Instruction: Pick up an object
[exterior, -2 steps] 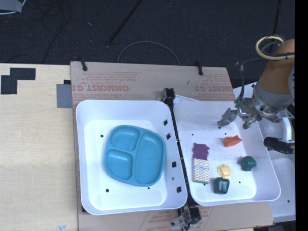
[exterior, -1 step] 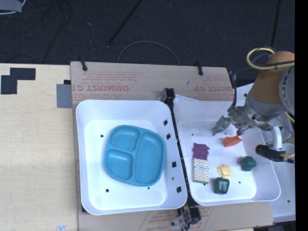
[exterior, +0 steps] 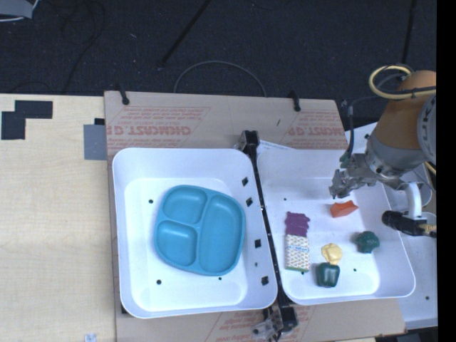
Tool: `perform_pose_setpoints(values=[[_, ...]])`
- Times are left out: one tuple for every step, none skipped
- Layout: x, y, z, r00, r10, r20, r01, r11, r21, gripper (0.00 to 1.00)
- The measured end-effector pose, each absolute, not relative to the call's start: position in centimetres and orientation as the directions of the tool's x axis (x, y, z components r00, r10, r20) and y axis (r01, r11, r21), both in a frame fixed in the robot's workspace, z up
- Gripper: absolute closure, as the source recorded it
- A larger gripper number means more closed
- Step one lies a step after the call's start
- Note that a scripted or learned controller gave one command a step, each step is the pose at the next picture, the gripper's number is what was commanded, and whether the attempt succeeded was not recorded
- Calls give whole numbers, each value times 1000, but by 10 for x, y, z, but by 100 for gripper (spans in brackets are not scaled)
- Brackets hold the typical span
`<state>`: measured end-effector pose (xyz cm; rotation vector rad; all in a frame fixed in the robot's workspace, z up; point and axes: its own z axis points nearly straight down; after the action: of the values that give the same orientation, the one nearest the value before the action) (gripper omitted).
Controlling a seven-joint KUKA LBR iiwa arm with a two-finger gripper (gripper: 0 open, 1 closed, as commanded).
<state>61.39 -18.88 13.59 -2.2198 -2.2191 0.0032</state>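
1. Orange piece: flat on the floor of the right bin, toward its right side, just below the gripper and closest to it of all the items there.
2. Cannot tell whether that gripper is spread or closed (tip too dark and blurred); nothing seen held in it.
3. Treat the piece as the likely target. Judged from here, centre over it first, the tip sitting a little up and left of it.
4. Turn the jaws across the narrow side of the piece, not along its length. Looks small and low, so go right down to the bin floor before closing.
5. Keep clear of the teal ball and the yellow lump, both near the piece but apart from it. Ignore the purple pad, further left.
6. Close gently and squarely, since a pinch on one corner would probably flick so light a piece aside.
7. Lift straight up and confirm that the piece leaves the floor before moving off.
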Motion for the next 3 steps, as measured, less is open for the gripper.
perform_pose_setpoints(values=[[622,-193,195,-1,1000,-1,1000,1,3,100],[631,-199,245,-1,1000,-2,1000,1,3,100],[632,-200,281,-2,1000,-1,1000,2,2,100]])
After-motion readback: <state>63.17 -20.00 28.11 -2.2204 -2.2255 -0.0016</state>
